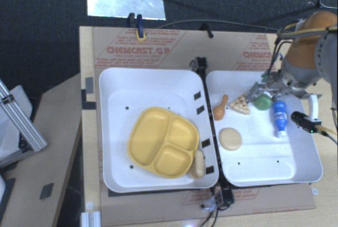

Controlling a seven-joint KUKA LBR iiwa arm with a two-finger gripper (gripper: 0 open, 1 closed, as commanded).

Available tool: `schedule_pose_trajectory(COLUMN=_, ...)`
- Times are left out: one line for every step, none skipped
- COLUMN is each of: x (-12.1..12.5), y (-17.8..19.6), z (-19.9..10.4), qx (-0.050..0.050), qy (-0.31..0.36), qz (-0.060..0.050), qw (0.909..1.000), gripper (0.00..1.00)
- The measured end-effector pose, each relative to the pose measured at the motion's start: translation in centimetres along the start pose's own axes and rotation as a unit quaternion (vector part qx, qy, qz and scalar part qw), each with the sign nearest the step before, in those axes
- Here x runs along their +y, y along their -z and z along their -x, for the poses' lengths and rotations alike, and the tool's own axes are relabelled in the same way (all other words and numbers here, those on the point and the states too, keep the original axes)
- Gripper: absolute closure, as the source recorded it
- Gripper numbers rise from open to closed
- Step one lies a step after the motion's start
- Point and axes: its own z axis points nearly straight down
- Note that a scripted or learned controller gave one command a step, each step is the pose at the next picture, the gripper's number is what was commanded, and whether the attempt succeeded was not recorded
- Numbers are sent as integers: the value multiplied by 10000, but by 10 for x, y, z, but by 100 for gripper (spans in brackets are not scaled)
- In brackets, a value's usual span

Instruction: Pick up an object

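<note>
My gripper (258,92) hangs low over the far part of the right bin (264,168), reaching in from the right. Its tip is right at a green rounded object (263,103), touching or just above it. A pizza-slice toy (240,105) lies just left of the green object. A blue bottle (279,115) with a white cap lies to the right of it. Further left rests a small orange-brown drumstick-shaped piece (219,108). A round beige disc (230,139) sits near the bin's middle.
The left bin (121,94) holds a yellow divided plate (162,141) with a beige bread-like piece (198,163) against its lower right edge. A black divider with clips (208,115) separates the two bins. The right bin's near half is bare white floor.
</note>
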Motion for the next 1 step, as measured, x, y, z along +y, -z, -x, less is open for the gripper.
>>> schedule_pose_trajectory(x=4, y=-20, z=0, qx=6, qy=7, qz=41, qw=10000, gripper=0)
